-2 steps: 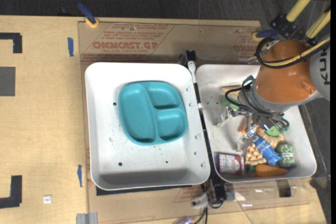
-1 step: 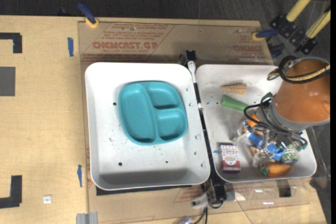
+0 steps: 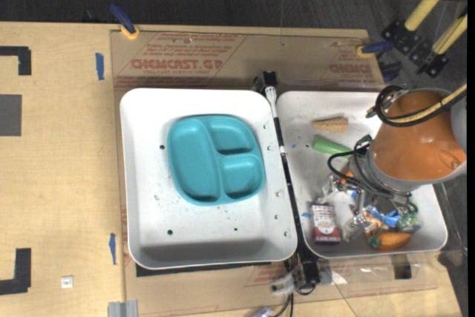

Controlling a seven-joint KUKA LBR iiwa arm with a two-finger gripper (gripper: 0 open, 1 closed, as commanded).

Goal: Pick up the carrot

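The carrot lies at the right bin's near edge among clutter, just beside the claw; its grip state I cannot tell. The bin's far-left part is open.

I count two white bins, one teal divided tray, one carrot, one small carton, one green piece, one tan piece.

light: bright, even, overhead | shadows: soft, under left bin front edge | glare: mild on bin white | focus: slightly soft overall
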